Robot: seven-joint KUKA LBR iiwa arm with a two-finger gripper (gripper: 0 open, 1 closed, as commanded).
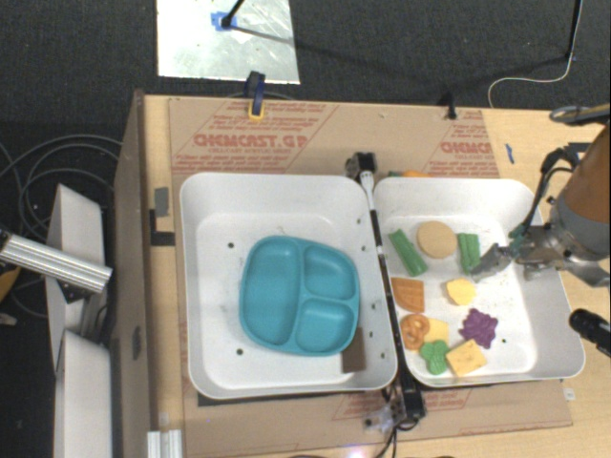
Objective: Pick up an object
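Toy foods crowd the right bin [549, 351]: beside the tan disc [438, 239] we see two green sticks, below it yellow [460, 291] and purple [479, 326] pieces. Our gripper [489, 260] hovers right of the disc; finger state unclear.

The arm [584, 208] is cut off at the right edge; the claw [489, 260] is blurred.
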